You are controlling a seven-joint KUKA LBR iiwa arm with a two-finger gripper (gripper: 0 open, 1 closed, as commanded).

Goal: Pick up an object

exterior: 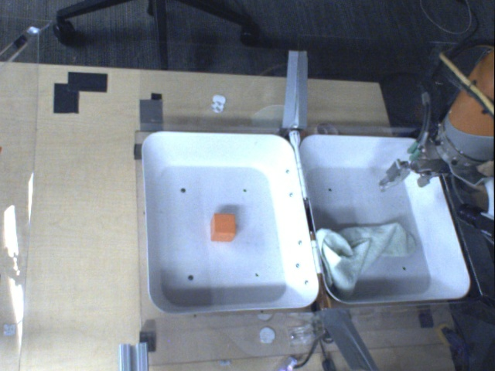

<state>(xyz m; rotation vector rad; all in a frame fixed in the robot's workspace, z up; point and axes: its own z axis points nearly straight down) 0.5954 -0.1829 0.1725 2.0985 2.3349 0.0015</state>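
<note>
Orange cube lies alone; crumpled cloth, seemingly pale green, fills neighbouring bin.

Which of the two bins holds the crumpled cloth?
The right bin, the one under the gripper. The cloth lies against its left wall; the left bin holds an orange block.

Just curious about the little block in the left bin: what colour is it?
Orange. The block shows clearly in the camera view, against the white bin.
</note>
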